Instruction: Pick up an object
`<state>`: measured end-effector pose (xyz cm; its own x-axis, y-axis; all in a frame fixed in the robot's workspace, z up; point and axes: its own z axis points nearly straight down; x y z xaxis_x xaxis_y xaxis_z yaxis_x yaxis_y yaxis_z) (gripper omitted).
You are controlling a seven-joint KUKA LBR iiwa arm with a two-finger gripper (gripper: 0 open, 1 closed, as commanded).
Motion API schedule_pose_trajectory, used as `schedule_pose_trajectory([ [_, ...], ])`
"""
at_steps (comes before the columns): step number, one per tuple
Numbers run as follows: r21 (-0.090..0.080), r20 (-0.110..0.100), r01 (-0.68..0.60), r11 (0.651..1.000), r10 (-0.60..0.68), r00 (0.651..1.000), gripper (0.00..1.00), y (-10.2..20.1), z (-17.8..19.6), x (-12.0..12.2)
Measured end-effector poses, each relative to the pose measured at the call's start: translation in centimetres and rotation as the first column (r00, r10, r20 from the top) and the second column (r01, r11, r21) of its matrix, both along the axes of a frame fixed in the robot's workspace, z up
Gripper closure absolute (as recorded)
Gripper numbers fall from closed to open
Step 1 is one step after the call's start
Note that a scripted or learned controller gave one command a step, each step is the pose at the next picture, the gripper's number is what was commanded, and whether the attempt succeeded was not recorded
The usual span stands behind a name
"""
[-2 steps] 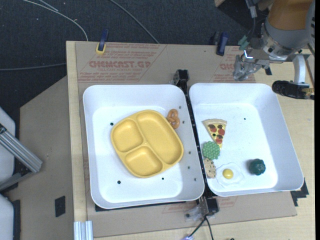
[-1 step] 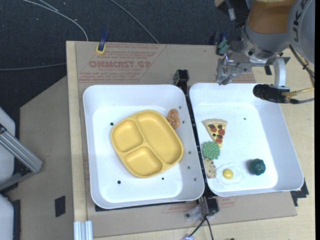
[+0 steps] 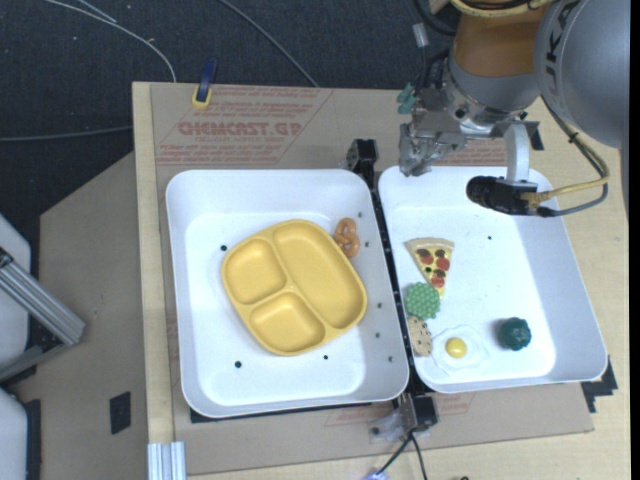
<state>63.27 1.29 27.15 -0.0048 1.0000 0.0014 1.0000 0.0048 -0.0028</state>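
My gripper (image 3: 416, 160) hangs over the far left corner of the right bin (image 3: 560, 268), and nothing shows in it. Several toy foods lie in that bin, nearer the front than the gripper. They are a pizza slice (image 3: 431, 260), a green broccoli piece (image 3: 422, 299), a speckled cracker (image 3: 420, 339), a fried egg (image 3: 456, 348) and a dark green item (image 3: 514, 334). In the left bin (image 3: 195, 268) a yellow three-compartment plate (image 3: 292, 286) lies with a small brown pretzel (image 3: 347, 236) at its far right edge.
A black part with a yellow cable (image 3: 503, 193) hangs from the wrist over the far side of the right bin. The grey and orange arm (image 3: 510, 28) fills the top right. A black clip (image 3: 361, 154) sits at the bins' far divider.
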Motion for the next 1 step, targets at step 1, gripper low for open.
schedule_pose_trajectory([
  [1,0.001,-0.001,-0.001,1.000,0.001,1.000,1.00,4.88,-0.48,-2.13],
])
